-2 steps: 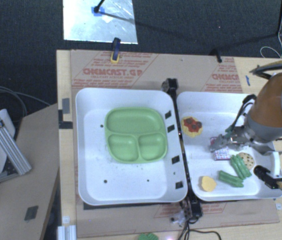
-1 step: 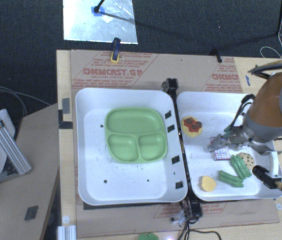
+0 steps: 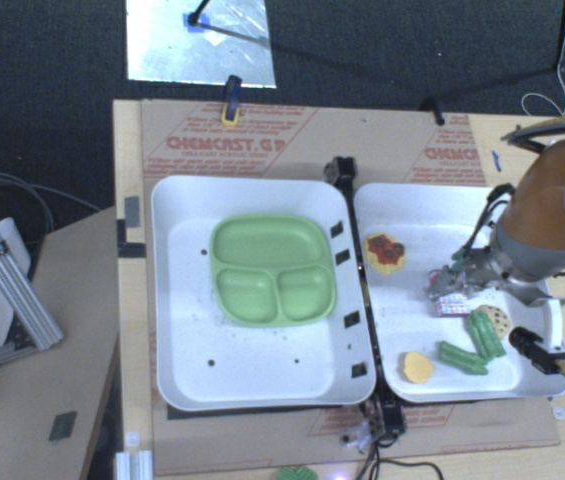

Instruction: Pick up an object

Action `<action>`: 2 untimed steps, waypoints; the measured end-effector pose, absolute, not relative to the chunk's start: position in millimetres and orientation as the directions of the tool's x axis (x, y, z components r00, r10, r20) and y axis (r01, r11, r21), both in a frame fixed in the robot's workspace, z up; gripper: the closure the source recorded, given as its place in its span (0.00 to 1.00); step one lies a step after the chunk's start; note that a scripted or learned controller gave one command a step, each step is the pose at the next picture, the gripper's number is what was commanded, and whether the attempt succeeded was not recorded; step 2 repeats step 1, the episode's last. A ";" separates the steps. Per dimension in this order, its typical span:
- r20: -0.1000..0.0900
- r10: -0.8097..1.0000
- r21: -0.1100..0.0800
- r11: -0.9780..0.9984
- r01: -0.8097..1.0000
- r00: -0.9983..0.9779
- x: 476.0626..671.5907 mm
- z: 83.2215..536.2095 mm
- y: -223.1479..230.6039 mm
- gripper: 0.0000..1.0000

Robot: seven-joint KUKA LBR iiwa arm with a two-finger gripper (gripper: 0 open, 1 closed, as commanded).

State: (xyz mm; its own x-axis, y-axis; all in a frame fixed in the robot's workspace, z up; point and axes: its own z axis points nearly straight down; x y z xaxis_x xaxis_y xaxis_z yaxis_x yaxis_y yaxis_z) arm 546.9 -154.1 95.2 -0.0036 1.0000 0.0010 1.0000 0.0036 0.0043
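Claw [image 3: 449,286] lowered into right bin [image 3: 417,200], over small pink-white packet [image 3: 453,306]; finger state cannot be told. Packet judged intended pick. Green pods [image 3: 472,343], yellow piece [image 3: 418,368], red-yellow item [image 3: 385,252] scattered nearby. Green tray [image 3: 269,269] parked in left bin [image 3: 177,298], likely as drop site.

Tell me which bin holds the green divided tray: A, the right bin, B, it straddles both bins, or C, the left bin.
C: the green divided tray lies flat inside the left bin, while the right bin holds the small food pieces, such as the yellow piece, and the pincer.
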 end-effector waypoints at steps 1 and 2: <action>0.002 1.000 0.011 0.013 1.000 -0.013 561.6 190.3 -65.6 1.00; 0.002 1.000 0.011 0.013 1.000 -0.013 561.6 190.3 -65.6 1.00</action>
